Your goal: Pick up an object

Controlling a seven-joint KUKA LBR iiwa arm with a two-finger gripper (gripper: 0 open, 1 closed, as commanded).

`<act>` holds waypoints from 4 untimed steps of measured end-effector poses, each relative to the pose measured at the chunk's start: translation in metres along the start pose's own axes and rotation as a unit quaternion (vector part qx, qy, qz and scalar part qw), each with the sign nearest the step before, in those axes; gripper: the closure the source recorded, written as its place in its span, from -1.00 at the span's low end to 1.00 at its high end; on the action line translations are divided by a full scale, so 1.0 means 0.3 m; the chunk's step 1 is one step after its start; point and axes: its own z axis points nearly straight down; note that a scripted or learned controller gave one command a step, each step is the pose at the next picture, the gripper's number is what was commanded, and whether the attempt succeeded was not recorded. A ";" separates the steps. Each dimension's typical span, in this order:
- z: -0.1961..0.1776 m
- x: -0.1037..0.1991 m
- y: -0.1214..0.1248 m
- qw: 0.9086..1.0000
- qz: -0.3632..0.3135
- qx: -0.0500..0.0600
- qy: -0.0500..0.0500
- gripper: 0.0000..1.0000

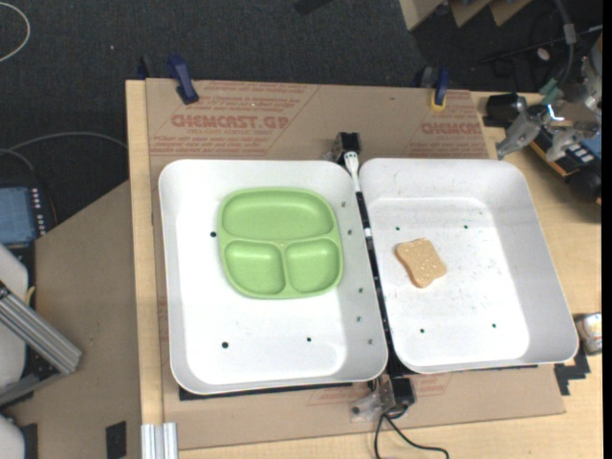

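A tan slice of toy bread (421, 262) lies flat in the right bin (507, 208), a little left of that bin's middle. A green plate with three compartments (280, 242) rests in the left bin (191, 285); nothing lies on it. My gripper (521, 128) is at the far right of the view, beyond the right bin's back right corner and well away from the bread. It is small and partly cut off by the frame's edge.
Both bins sit on a cardboard sheet (249, 113) clamped to the bench. A black bracket (348, 147) stands at the back where the bins meet. Cables and a connector (392, 400) lie at the front edge.
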 end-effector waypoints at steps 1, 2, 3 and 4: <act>-0.465 0.052 -0.049 1.000 -0.001 -0.009 -0.003 -1.00; -0.949 0.113 -0.146 1.000 -0.001 -0.011 -0.004 -1.00; -0.939 0.256 -0.252 1.000 -0.001 0.000 0.001 -1.00; -0.871 0.475 -0.377 1.000 -0.003 0.002 0.001 -1.00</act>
